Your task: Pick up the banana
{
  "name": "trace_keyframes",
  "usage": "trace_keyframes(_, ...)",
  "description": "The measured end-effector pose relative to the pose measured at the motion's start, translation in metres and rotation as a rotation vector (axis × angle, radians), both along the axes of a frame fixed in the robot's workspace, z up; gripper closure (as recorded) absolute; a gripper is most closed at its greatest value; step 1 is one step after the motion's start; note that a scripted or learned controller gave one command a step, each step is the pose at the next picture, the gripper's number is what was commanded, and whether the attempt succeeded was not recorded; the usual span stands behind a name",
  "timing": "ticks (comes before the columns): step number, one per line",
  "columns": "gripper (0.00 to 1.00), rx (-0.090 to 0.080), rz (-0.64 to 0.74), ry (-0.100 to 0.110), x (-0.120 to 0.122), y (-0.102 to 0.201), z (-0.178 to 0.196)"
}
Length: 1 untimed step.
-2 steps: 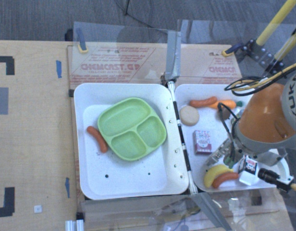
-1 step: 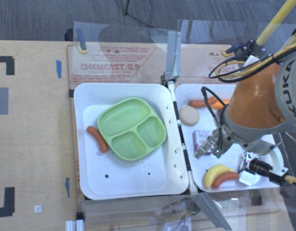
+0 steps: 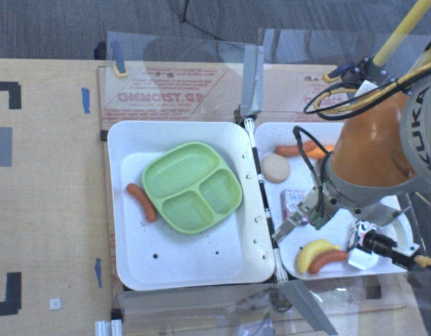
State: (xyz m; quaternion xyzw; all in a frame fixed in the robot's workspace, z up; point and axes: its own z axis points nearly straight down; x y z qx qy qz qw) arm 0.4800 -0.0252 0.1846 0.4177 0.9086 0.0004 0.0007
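Note:
The yellow banana (image 3: pixel 312 253) lies near the front edge of the right bin (image 3: pixel 403 238), curved, with a red-orange sausage (image 3: pixel 330 259) resting against its right side. My gripper (image 3: pixel 288 227) hangs low over the right bin's left part, just above and to the left of the banana, close to the divider between the bins. Nothing is visibly held in it. The grey arm with its orange band (image 3: pixel 373 149) covers much of the right bin's middle and back.
In the right bin lie a round beige bun (image 3: pixel 275 167), a carrot (image 3: pixel 297 150) and a small pink-and-white packet (image 3: pixel 292 200). The left bin (image 3: pixel 124 243) holds a green divided plate (image 3: pixel 193 187) and another red sausage (image 3: pixel 142 201). Cables hang at the top right.

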Motion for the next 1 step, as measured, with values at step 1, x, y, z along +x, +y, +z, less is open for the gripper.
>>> trace_keyframes(1, 0.0, 0.0, 0.084, 0.001, -0.0008, -0.0869, -0.0859)
